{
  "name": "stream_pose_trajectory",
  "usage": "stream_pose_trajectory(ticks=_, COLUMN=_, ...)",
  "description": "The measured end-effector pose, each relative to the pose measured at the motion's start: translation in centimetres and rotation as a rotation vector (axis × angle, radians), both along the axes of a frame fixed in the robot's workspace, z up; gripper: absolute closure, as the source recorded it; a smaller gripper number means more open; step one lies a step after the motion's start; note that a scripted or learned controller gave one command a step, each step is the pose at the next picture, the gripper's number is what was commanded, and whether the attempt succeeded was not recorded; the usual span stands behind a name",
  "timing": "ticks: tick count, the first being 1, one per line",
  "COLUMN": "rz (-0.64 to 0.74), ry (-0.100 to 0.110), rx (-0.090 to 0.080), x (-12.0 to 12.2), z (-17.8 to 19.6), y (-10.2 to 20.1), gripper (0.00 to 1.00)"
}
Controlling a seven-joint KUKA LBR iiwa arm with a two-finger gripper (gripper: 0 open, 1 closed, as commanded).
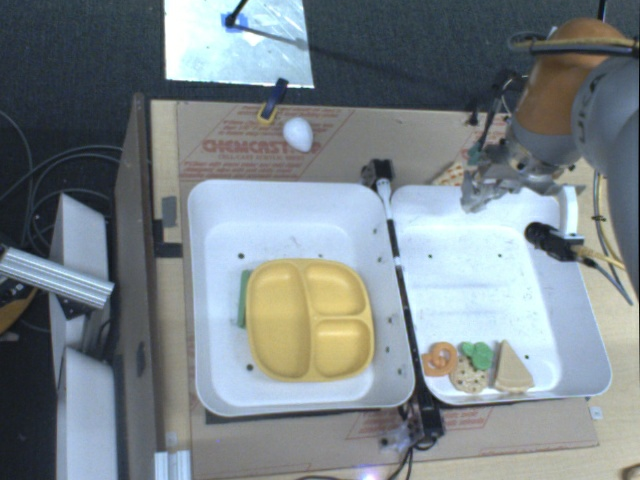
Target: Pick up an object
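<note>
My gripper (476,200) hangs over the far edge of the right bin (560,308), near its back left corner, with nothing visible in it. Along that bin's front edge lie an orange ring (438,359), a round cookie (466,375), a green piece (479,353) and a tan sandwich wedge (512,368), all well apart from the gripper. In the left bin (215,268) rests a yellow divided plate (306,318), and a green strip (242,296) pokes out from under its left side.
A white egg-shaped thing (298,133) and a small blue and yellow tool (271,102) lie on the cardboard behind the bins. A black divider (395,258) runs between the bins. Cables lie on the floor to the left.
</note>
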State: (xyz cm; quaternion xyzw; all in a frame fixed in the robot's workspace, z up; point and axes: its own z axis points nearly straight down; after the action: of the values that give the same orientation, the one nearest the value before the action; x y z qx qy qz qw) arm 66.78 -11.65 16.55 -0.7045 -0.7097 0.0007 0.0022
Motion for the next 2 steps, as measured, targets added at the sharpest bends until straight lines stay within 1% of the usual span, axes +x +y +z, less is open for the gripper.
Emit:
stream_pose_trajectory(ticks=1, rz=-0.009, ry=-0.004, rx=-0.001, x=-11.6, z=8.1, y=0.4, gripper=1.00)
stream_pose_trajectory(ticks=2, rz=-0.001, ry=0.000, rx=0.000, x=-11.0, z=1.5, y=4.0, gripper=1.00)
